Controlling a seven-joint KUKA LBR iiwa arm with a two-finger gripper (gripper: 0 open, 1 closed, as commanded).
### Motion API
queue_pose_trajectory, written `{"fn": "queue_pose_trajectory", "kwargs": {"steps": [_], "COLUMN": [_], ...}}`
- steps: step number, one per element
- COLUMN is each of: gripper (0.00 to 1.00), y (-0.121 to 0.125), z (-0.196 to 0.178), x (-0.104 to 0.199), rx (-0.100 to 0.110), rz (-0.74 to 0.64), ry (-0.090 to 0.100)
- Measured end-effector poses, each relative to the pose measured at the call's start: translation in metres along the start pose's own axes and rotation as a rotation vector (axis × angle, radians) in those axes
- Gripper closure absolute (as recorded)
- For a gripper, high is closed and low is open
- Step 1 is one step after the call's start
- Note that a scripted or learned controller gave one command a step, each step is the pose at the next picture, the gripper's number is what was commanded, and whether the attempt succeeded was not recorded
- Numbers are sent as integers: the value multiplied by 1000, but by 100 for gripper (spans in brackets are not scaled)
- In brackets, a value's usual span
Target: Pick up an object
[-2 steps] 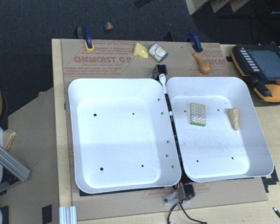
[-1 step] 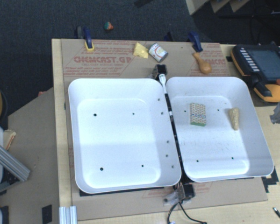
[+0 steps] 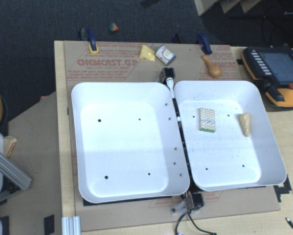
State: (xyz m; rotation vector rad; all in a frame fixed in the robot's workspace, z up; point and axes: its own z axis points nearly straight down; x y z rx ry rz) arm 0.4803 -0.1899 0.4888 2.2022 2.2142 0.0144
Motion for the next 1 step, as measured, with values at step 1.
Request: {"fn": "queue_pose_trajectory", "kwargs": {"steps": [1], "gripper": [100], "y": [-1], "z": [69], "x": [133], "rx": [27], "rz": [-9], "ry": [11]}}
